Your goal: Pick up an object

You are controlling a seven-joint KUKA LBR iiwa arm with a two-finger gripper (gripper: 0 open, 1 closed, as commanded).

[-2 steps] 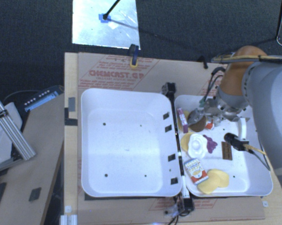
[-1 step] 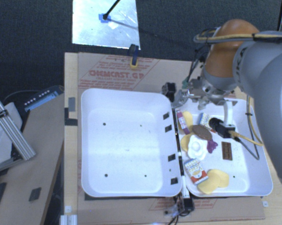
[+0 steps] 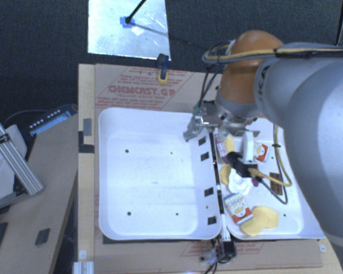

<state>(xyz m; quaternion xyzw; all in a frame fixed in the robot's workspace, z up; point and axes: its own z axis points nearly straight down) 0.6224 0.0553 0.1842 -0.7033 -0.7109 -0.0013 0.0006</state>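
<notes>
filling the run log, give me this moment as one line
gripper: low over right bin | grasp: not confirmed | in bin: carton, yellow piece

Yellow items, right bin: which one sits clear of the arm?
The large pale-yellow one in the near corner, beside the red-and-white carton. The two smaller ones lie farther back, close under the arm.
</notes>
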